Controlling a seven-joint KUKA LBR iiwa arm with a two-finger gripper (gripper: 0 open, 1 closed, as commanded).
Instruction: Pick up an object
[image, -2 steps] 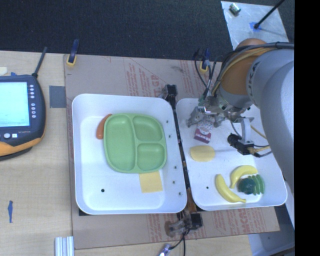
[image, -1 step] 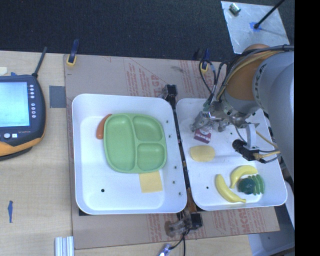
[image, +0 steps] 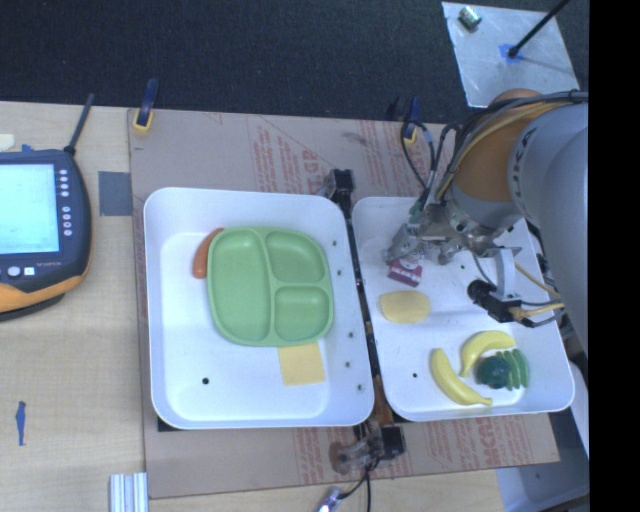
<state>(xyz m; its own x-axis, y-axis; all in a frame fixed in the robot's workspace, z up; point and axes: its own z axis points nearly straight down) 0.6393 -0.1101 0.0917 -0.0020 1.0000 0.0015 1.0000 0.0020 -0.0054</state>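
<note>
My gripper (image: 407, 262) hangs low over the back part of the right bin (image: 400, 400), its tips just above a small red-and-white item (image: 404, 272) on the bin floor. Just in front of it lies a pale yellow oval piece (image: 404, 306). Two yellow bananas (image: 458, 378) (image: 486, 347) and a green broccoli-like toy (image: 502, 370) lie at the bin's front right. In the left bin (image: 165, 300) a green divided plate (image: 270, 285) rests over an orange item (image: 203, 254), with a yellow square slice (image: 302, 364) in front of it.
A teach pendant (image: 35, 230) lies on the bench at the far left. Cables (image: 505, 300) trail from the wrist over the right bin's right side. Clamps stand at the cardboard's back edge and between the bins.
</note>
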